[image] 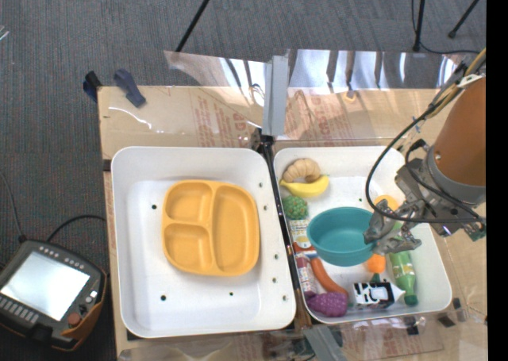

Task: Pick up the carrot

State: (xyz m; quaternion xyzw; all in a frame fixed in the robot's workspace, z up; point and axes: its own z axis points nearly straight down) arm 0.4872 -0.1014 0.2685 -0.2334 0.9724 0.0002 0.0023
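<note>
Grey carpet surrounds our bench, where the left bin (131, 193) carries one yellow divided tray (211, 227). Rightwards, along the right bin (440, 276)'s left wall near its front edge, lies one carrot (323, 275), beside one teal bowl (342, 235). We cannot tell our gripper (389, 234)'s state; we should descend along the carrot, avoiding that bowl.

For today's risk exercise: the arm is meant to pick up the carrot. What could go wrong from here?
1. The two-finger gripper hovers over the teal bowl's rim, away from the orange carrot; it may strike the bowl.
2. The carrot lies wedged between the bowl and purple grapes; the fingers might nudge or grab a neighbour instead.
</note>
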